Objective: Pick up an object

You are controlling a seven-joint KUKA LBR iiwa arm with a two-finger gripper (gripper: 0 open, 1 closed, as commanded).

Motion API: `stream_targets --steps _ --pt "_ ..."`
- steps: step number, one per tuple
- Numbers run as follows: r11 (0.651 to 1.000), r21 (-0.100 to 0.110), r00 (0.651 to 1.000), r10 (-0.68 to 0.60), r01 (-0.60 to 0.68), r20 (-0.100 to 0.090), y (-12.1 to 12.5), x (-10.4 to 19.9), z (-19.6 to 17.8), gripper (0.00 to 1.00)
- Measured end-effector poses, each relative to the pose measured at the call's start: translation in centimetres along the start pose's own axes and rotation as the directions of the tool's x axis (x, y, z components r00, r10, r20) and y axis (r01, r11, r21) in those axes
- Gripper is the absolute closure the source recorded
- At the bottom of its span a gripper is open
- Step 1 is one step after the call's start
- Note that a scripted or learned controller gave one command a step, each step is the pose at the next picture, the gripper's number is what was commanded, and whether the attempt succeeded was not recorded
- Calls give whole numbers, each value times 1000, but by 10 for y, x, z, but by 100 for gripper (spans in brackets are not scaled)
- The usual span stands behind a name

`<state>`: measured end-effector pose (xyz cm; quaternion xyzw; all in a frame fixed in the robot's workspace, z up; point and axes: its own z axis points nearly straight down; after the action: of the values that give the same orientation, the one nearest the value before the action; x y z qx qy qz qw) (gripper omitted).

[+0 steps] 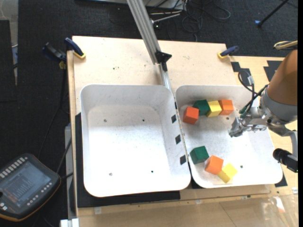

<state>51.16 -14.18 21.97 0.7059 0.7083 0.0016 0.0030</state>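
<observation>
The claw (pixel 235 130) hangs over the right bin (pixel 258 174), near that bin's right side. It is small and blurred, a grey metal cluster with its tip pointing left and down. Whether it is open or closed cannot be told, and no block can be seen in it. Behind it the arm (pixel 284 86) enters from the right; only its grey wrist and part of the orange band show, the rest is cut off by the frame edge.

The nearest blocks lie up and to the left of the claw, in a row by the bin's far wall: an orange block (pixel 227 106), a yellow block (pixel 214 108) touching it, and a green block (pixel 202 107) touching that one. A second orange block (pixel 191 114), tilted, sits just left of and below the green one.

Toward the bin's near edge lies another group, apart from the claw: a green block (pixel 199 153) close to the wall between the bins, a third orange block (pixel 214 164) just beside it, and a yellow block (pixel 227 172) touching that orange one.

The left bin (pixel 94 103) sits beside the right one on the pale worktop (pixel 118 56). A slanting metal bar (pixel 142 20) crosses the worktop's far side and hides part of it.
</observation>
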Motion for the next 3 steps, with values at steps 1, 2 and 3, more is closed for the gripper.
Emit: stream_targets --steps 1,2,3 --pt "1000 2 1000 0 0 0 2 0 -22 100" --pt "1000 5 1000 -5 5 -3 1 50 -29 100" --pt "1000 6 1000 -5 6 -4 0 101 -34 100"
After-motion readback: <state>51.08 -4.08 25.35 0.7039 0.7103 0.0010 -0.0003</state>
